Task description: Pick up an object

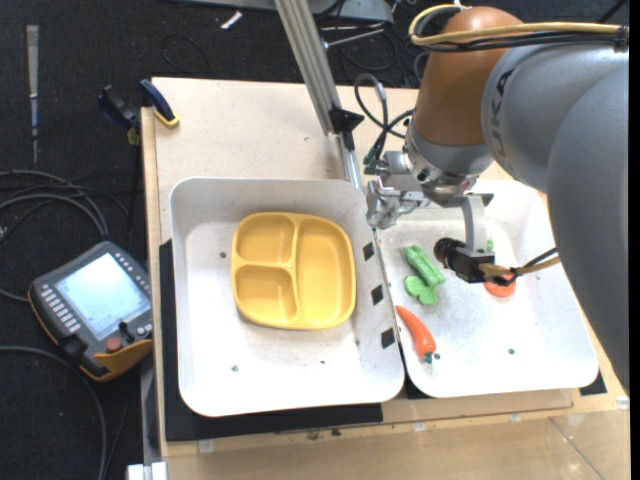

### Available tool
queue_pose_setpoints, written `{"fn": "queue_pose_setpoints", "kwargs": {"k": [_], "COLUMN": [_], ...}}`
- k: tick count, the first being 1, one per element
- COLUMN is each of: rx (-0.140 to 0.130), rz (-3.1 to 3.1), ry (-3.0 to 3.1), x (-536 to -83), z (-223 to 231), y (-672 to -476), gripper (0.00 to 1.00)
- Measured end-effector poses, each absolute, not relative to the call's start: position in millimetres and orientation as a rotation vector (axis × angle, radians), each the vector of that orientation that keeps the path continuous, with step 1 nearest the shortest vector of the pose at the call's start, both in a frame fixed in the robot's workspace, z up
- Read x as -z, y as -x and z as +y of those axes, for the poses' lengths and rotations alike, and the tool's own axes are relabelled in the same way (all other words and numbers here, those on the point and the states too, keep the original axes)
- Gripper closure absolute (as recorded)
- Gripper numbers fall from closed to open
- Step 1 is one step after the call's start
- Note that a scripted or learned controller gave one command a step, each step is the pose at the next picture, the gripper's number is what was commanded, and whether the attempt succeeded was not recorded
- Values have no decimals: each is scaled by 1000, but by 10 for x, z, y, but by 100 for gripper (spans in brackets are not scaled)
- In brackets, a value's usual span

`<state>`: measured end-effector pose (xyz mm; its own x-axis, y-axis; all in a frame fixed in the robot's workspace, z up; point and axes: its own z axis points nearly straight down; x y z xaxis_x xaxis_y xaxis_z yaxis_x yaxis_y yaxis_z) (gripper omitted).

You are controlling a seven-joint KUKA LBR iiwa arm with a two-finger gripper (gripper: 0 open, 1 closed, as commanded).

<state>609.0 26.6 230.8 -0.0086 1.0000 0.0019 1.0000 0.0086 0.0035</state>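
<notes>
My gripper hangs over the far left corner of the right bin, close to the wall between the two bins. A green toy vegetable lies in that bin just below and to the right of the gripper, apart from it. Nearer the front, an orange-red chili pepper rests by the bin's left wall. A small orange-red piece lies further right, partly hidden behind the wrist hardware. Nothing is seen held in the gripper.
The left bin holds a yellow divided plate at its middle. A metal pole slants up behind the bins. A teach pendant lies on the floor at the left. The arm covers the right bin's far right part.
</notes>
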Motion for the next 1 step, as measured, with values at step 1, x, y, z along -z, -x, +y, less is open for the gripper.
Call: {"fn": "queue_pose_setpoints", "kwargs": {"k": [1], "rx": [-3], "rz": [2229], "ry": [-2213], "x": [-2223], "z": [740], "y": [-6257], "gripper": [100]}}
